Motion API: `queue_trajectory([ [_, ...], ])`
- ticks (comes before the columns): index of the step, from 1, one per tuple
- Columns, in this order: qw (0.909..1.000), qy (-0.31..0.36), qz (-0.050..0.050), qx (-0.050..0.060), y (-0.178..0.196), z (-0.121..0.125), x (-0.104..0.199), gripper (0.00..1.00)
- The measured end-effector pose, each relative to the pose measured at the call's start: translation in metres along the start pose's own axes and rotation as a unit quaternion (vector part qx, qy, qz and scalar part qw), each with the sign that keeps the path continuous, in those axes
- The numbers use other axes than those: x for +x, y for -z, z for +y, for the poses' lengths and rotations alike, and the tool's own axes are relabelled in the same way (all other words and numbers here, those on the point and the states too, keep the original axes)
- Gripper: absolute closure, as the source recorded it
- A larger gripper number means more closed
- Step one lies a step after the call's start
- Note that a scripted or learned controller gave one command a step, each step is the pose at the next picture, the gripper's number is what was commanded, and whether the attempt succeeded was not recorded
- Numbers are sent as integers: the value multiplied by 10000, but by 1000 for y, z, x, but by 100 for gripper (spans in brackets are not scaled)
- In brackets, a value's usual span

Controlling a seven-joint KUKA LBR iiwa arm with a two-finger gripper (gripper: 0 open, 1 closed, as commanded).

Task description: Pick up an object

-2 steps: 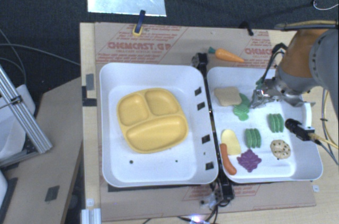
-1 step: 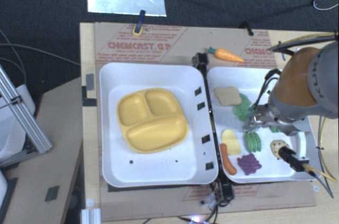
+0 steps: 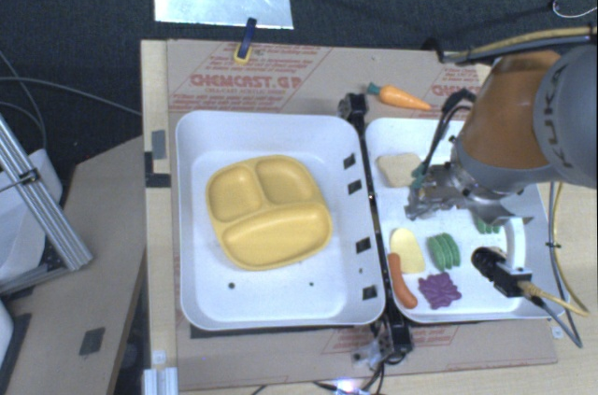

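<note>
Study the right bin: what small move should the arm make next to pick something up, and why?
Probably a short descent onto the pale yellow piece. The gripper hangs over the right bin, between the tan slice and that yellow piece, with nothing seen between its fingers. The yellow piece lies just below it in the view, so lowering there looks like the nearest try.

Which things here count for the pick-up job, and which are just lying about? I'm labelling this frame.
For the job: gripper; bread slice, cheese wedge, green pods, sausage, purple grapes.
Lying about: yellow divided plate, carrot on the bench.
</note>
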State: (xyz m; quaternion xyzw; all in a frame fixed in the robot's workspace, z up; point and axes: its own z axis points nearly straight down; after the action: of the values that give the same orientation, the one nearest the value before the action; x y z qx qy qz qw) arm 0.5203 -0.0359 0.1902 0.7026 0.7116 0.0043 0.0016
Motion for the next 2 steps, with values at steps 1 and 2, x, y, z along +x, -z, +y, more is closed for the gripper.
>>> queue_trajectory([
  [1, 10000, -17, -5, 10, 61, -32, 41, 100],
  [2, 10000, -1, -3, 17, 96, -31, 115, 100],
])
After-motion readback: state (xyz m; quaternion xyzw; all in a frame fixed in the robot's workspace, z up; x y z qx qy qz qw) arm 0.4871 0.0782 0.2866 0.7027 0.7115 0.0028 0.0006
